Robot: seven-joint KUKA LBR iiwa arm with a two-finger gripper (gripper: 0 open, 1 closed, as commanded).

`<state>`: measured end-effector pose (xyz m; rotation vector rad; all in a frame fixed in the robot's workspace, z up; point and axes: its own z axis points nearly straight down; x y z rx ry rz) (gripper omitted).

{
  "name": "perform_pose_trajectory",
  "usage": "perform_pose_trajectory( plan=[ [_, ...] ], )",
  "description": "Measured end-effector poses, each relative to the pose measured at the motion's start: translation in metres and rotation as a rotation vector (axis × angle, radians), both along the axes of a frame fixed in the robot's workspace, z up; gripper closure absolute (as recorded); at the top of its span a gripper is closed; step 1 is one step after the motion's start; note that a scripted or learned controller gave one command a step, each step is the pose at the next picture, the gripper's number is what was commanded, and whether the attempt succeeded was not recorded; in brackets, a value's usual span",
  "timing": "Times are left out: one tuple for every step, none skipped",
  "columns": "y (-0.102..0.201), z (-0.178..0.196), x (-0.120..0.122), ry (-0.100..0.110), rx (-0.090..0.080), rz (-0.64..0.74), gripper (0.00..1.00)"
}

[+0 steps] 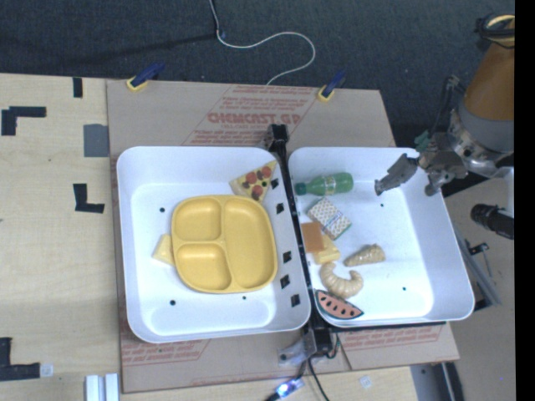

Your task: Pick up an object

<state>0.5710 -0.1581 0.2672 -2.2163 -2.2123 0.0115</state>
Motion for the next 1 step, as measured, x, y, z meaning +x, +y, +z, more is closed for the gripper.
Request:
perform_pose_trajectory(
  plan=[
    [0.0002, 0.0061, 0.002, -0.011, -0.002, 0.003, 0.0]
  ],
)
